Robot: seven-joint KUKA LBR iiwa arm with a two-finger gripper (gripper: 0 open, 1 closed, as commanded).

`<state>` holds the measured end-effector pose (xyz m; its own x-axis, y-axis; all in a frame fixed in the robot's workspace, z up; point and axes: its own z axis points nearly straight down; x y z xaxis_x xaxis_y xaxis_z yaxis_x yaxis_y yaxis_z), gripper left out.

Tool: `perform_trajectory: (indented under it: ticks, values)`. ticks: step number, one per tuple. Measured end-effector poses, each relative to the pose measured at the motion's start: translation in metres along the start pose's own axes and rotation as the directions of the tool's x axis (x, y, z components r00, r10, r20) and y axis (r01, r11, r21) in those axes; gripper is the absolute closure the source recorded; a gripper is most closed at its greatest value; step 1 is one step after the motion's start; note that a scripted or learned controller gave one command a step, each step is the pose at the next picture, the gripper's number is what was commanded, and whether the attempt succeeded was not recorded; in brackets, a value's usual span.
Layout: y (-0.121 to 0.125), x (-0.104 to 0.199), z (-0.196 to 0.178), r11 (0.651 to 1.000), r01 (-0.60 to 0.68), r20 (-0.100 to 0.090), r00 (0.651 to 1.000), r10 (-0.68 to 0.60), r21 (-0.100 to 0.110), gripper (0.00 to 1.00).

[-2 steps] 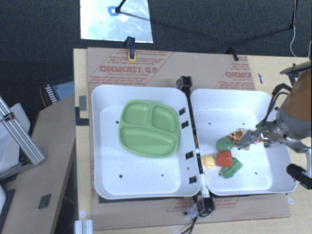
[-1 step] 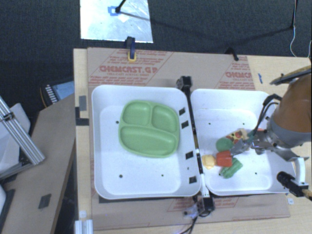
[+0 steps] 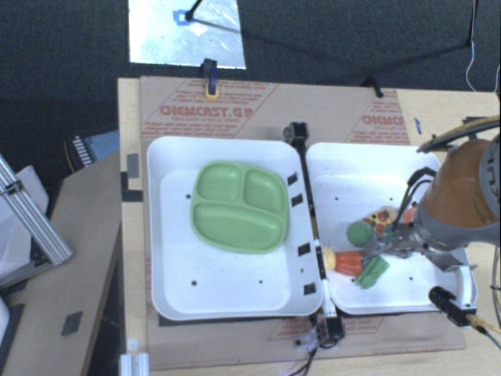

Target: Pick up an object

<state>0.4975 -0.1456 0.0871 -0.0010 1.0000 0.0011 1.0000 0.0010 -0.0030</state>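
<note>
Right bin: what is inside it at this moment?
In the right bin: a round green item, an orange one, a green oblong one and a red-yellow piece. The arm covers the bin's right part.

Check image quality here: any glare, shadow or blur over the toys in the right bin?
Camera view: soft overall, fine detail lost; the foil sheet up top glares; the white right bin is bright but not blown out; the arm shades the bin floor beside the green toys, and the hand blurs into them.

Two white bins (image 3: 168, 233), one green divided plate (image 3: 239, 207), four small toy foods (image 3: 362, 233).
</note>
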Motion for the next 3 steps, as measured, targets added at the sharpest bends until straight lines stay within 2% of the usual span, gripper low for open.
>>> perform_trajectory:
  ticks: [1, 3]
  values:
    - [0.002, 0.0, -0.013, 1.0, 0.001, 0.002, 1.0, -0.001, -0.006, 1.0]
    - [0.009, -0.004, -0.141, 1.0, 0.004, 0.004, 1.0, -0.004, -0.012, 1.0]
